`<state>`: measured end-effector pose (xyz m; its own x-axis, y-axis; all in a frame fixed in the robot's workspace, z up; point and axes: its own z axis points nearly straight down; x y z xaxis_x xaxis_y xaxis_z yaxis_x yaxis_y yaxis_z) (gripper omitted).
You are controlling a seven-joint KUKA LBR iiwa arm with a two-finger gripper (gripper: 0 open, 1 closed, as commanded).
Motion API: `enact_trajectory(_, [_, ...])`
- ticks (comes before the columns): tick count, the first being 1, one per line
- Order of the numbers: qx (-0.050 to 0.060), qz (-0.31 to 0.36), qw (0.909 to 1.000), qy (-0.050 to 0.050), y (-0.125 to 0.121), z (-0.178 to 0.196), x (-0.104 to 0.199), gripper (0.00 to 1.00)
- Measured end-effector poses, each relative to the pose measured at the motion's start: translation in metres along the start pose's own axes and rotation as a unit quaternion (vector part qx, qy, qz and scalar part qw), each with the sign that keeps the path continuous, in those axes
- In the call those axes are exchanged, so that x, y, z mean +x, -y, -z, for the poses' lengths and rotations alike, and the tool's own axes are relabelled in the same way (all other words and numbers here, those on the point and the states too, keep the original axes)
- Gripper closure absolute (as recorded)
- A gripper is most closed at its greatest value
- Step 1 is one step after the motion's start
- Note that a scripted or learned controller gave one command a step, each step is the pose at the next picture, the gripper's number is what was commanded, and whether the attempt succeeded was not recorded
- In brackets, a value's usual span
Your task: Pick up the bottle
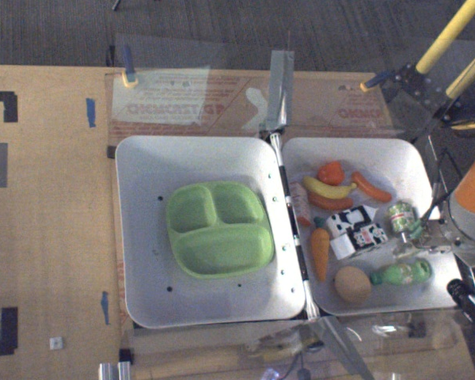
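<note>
The bottle is green with a pale label and lies on its side near the front right corner of the right bin. My gripper hangs at the bin's right side, just behind the bottle and beside a small green-and-white can. The grey arm with its orange band comes in from the right edge. The bottle rests on the bin floor, apart from the gripper.
The right bin also holds a brown ball touching the bottle's left end, a cow-patterned carton, a carrot, a banana and red toy foods. A green divided plate sits in the left bin.
</note>
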<state>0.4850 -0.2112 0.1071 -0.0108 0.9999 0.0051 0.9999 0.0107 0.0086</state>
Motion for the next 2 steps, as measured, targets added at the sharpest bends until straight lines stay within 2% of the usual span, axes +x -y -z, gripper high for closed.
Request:
enact_trajectory(1, [0.000, 0.000, 1.0000, 0.000, 0.000, 0.000, 0.000, 0.00])
enact_trajectory(2, [0.003, 0.050, 0.9987, -0.005, 0.001, -0.018, -0.002, 0.00])
